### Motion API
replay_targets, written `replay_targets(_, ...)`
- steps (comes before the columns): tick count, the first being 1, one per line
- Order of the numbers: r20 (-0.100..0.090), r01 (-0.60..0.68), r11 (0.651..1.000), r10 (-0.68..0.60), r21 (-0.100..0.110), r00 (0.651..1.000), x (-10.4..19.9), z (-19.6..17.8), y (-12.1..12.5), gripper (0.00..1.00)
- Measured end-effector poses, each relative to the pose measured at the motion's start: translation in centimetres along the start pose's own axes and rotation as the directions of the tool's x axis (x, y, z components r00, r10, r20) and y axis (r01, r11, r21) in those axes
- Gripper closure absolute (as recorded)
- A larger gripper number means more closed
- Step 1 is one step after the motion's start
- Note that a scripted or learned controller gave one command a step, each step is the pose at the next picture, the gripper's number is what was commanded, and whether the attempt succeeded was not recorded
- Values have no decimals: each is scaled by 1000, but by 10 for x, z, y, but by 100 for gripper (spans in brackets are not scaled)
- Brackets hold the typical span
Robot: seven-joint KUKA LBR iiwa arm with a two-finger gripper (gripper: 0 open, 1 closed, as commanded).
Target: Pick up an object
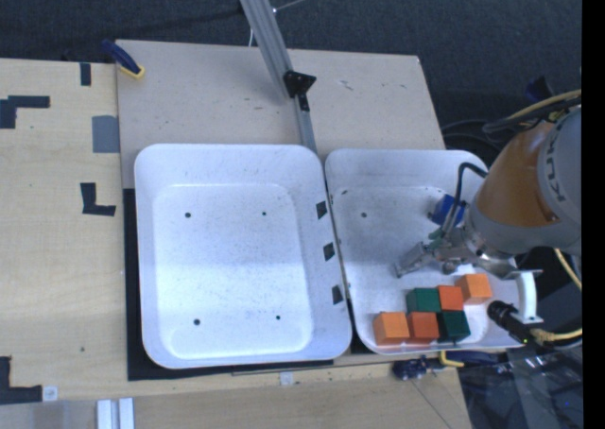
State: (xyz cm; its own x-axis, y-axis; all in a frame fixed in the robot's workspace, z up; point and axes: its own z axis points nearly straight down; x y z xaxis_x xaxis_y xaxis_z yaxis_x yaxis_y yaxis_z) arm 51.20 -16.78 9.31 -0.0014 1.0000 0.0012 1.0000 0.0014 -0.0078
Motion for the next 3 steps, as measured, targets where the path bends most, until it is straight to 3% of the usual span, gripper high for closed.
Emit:
replay_targets(1, 0, 1, 1000, -1, -4, 1000, 0, -13, 1, 100)
replay_targets(3, 3, 1, 1000, -1, -12, 1000, 3, -128, 4, 100)
